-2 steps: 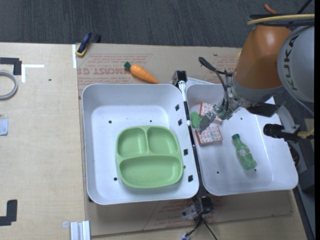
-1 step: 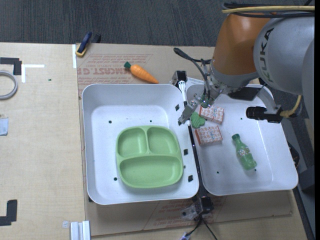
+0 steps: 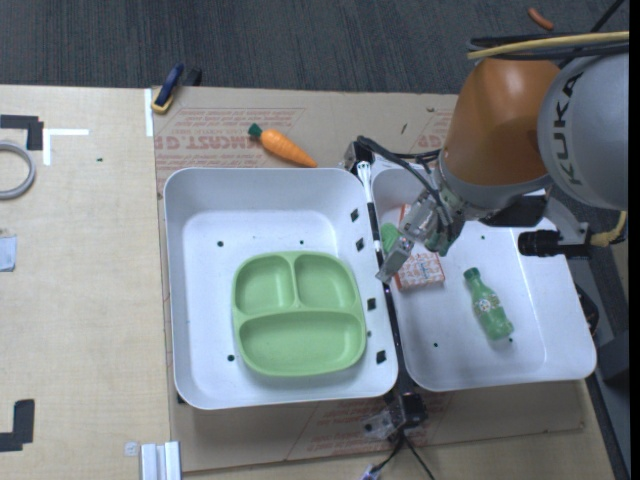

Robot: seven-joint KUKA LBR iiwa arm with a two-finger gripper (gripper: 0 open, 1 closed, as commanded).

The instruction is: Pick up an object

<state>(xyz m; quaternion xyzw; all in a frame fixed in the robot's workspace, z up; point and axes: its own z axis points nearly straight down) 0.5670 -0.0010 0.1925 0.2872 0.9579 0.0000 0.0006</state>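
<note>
Cardboard covers the desk (image 3: 80, 298) under two white bins; dark carpet lies behind. "KUKA" is written on the grey arm (image 3: 585, 118). The left bin (image 3: 200, 208) holds a green divided plate (image 3: 298, 313). In the right bin (image 3: 540, 358) a green bottle (image 3: 488, 305) lies flat, its cap pointing away up-left, beside a red-printed packet (image 3: 420, 271). The jaws (image 3: 400, 255) hang over the packet; I cannot tell their opening. An orange carrot toy (image 3: 283, 146) lies behind the bins.
</note>
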